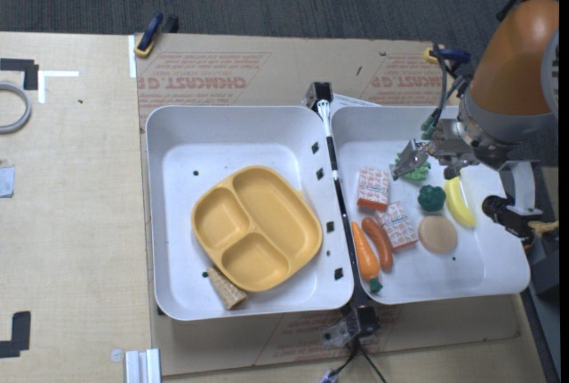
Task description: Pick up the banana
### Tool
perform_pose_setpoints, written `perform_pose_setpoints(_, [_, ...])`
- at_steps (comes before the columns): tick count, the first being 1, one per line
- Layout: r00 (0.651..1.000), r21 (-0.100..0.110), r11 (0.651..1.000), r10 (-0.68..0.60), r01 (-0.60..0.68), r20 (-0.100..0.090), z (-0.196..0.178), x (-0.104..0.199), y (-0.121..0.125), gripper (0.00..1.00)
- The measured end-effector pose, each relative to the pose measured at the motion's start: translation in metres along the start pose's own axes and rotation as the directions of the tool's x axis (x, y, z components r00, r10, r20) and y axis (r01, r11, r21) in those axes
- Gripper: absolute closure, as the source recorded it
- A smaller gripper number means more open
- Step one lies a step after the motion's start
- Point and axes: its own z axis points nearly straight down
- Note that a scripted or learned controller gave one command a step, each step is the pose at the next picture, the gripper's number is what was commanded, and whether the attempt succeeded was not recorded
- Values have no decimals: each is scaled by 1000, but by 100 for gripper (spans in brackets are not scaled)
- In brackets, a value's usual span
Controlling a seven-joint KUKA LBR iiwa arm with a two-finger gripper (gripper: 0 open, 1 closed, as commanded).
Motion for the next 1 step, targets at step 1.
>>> perform_pose_setpoints(1, [990, -1, 990, 141, -141, 1, -39, -71, 43, 0])
